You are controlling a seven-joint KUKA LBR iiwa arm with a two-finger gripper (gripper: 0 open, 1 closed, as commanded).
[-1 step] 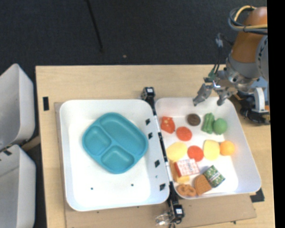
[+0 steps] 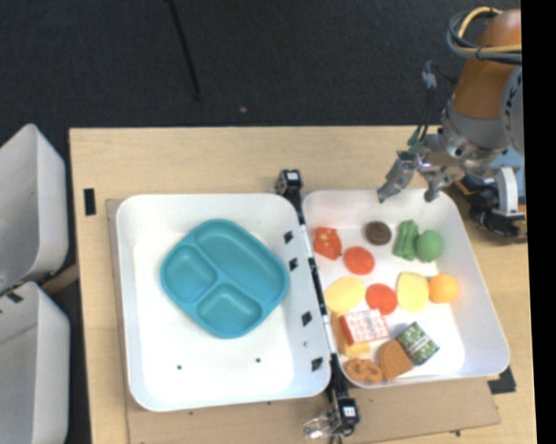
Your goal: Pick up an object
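Toy food waits in the right bin (image 2: pixel 476 291) as the robot's hand (image 2: pixel 410 184) hangs over its far edge.

A brown round piece (image 2: pixel 378 232) lies nearest, just inside the bin's far rim and a little toward the near-left from the hand, with a green piece (image 2: pixel 417 242) beside it and red (image 2: pixel 358 259), yellow (image 2: pixel 412 291) and orange (image 2: pixel 442 288) pieces crowded toward the bench's near right corner. The hand's two fingers stand spread wide, holding nothing, above the rim. A blue tray (image 2: pixel 224 277) sits alone in the left bin (image 2: pixel 146 358).
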